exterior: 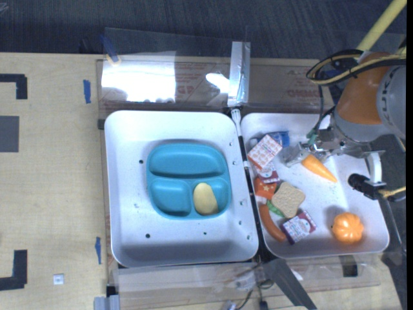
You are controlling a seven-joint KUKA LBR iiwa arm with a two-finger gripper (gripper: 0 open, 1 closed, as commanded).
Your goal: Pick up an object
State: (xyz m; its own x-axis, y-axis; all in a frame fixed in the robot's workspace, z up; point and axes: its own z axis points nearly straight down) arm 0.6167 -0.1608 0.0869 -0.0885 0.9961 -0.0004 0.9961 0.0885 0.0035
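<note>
Across the pale wood counter [51,192] sit two white bins side by side, with blue tape marks and black squares toward its left edge and dark carpet beyond. Behind the bins lies a clear, glaring sheet [168,76]. Left bin [129,237]: a blue tray [181,166] with a yellow potato [205,199] in its lower right compartment. Right bin [374,237]: a carrot [321,168], a pumpkin [348,227], a toast slice [288,199], a sausage [271,225] and small packets [264,152]. From the right the arm reaches in; its pincer [308,152] sits just at the carrot's blunt end, and whether it is spread or pressed together cannot be made out.
</note>
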